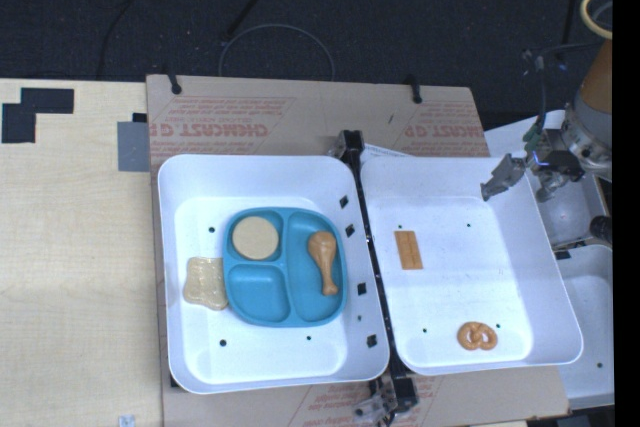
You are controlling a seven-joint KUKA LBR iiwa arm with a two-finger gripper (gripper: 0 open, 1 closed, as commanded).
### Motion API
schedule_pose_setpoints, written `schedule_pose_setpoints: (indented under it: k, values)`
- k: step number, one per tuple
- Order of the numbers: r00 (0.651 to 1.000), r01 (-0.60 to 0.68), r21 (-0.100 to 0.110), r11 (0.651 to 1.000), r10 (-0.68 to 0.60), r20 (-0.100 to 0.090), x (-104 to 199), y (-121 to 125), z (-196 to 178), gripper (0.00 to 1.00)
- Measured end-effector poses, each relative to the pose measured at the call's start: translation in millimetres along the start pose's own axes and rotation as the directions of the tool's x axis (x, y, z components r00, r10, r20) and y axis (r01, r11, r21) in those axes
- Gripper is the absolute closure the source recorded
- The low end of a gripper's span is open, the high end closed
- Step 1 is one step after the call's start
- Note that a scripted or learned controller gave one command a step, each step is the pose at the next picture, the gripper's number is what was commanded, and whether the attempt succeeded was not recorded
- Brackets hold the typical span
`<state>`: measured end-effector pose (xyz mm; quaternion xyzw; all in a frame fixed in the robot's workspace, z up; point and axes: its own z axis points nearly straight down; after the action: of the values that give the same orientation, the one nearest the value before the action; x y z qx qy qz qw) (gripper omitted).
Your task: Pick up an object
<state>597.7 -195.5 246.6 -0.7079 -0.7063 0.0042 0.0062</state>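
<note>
In the right bin (520,315) lie a flat orange bar (407,249) near the middle and a brown pretzel (477,336) toward the front. My gripper (522,183) hovers over that bin's far right corner, well away from both. It is open with nothing between its fingers. The left bin (190,355) holds a blue divided tray (270,300) bearing a round tan cookie (254,237) and a brown drumstick (324,260). A pale bread piece (206,282) rests against the tray's left side.
A black hinge strip (362,255) divides the two bins. Cardboard (300,115) lies under them, with a light wooden bench top (70,255) to the left. Cables and white gear crowd the right edge by the arm (595,85).
</note>
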Motion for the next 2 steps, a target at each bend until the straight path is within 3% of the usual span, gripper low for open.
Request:
schedule_pose_setpoints:
  k: [1,2]
  values:
    - [1.0,0.002,-0.014,1.0,-0.002,0.003,0.2,2.1,-8.2,0.0]
    - [1.0,0.002,-0.01,1.0,-0.002,0.002,-3.1,5.4,35.8,0.0]
